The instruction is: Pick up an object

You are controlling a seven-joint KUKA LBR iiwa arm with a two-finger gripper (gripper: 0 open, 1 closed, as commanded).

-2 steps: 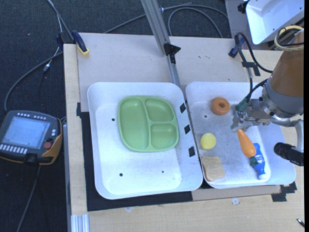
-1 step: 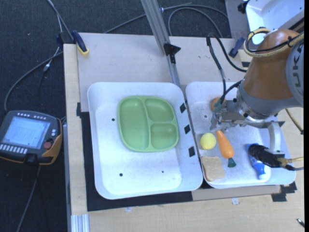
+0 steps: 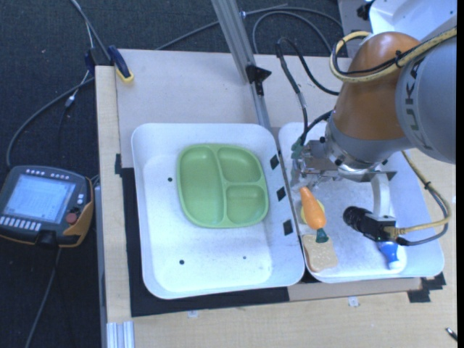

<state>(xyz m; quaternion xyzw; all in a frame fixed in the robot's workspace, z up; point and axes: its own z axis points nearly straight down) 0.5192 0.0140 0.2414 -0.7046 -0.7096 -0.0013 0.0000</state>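
An orange carrot-shaped toy (image 3: 312, 209) with a green tip lies near the left wall of the right bin (image 3: 428, 267). A tan slice-shaped piece (image 3: 320, 255) rests just below it, by the bin's front left corner. A small blue object (image 3: 389, 253) sits near the front right of that bin. My gripper (image 3: 310, 174) hangs low over the right bin's left side, just above the upper end of the carrot, and the wrist hides its tips.
The left bin (image 3: 156, 216) holds a green divided plate (image 3: 222, 185). A metal pole (image 3: 239, 42) rises slantwise from between the bins. A teach pendant (image 3: 43, 205) lies off the bench at the left. Cables (image 3: 290, 56) trail behind the right bin.
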